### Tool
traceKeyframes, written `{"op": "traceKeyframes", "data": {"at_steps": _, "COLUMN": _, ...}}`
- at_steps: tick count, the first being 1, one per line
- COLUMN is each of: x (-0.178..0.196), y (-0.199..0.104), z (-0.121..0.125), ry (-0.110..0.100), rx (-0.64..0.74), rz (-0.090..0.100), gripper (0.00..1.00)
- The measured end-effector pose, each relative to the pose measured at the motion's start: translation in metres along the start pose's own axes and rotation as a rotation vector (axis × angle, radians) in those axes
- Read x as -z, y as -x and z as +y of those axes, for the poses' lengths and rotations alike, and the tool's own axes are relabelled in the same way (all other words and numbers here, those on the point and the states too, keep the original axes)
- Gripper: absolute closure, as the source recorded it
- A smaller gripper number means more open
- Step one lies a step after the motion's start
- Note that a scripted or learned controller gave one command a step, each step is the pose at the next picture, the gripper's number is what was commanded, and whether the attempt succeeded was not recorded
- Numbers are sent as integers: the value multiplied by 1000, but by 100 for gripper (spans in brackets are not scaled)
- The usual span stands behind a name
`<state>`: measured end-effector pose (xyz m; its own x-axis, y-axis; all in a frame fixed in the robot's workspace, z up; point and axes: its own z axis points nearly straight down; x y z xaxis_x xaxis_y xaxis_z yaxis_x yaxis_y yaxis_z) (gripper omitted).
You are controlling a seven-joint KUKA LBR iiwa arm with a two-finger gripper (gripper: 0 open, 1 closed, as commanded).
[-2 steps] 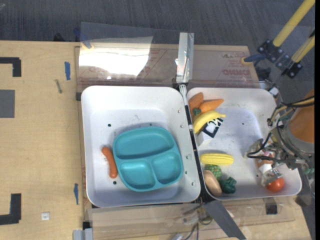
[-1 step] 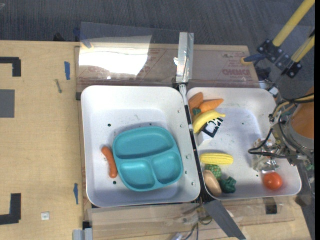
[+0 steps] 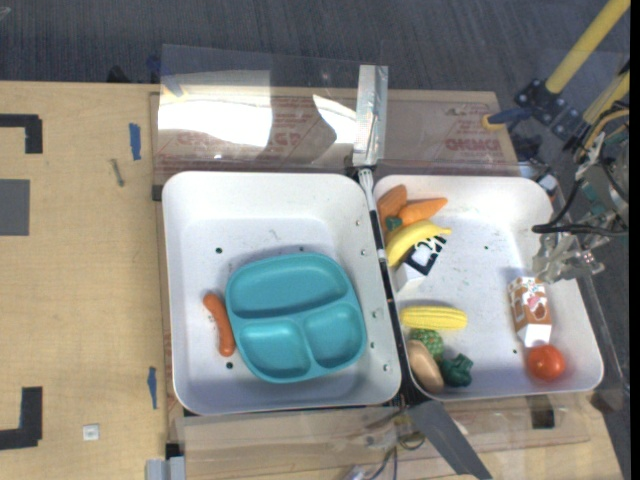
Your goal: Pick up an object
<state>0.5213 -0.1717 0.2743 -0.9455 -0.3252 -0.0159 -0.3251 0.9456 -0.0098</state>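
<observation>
Nothing is lifted yet: the hand hangs over the right bin above the snack packet; its grip state I cannot tell.

Two white bins sitting side by side. Lying in them: one teal plate, one sausage, two carrots, one banana, one corn cob, one tomato.

Red print ran across the clear sheet behind the bins, but it was too faint and blurred to read. The carton bore a coloured label, its words too small to make out.
</observation>
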Motion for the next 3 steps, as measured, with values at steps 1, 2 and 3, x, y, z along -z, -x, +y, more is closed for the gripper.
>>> {"op": "traceKeyframes", "data": {"at_steps": 1, "x": -185, "y": 1, "z": -34, "ry": 2, "rx": -338, "rz": 6, "gripper": 100}}
{"op": "traceKeyframes", "data": {"at_steps": 2, "x": -30, "y": 71, "z": -51, "ry": -1, "rx": -228, "rz": -2, "gripper": 100}}
{"op": "traceKeyframes", "data": {"at_steps": 3, "x": -178, "y": 65, "z": -74, "ry": 4, "rx": -139, "rz": 6, "gripper": 100}}
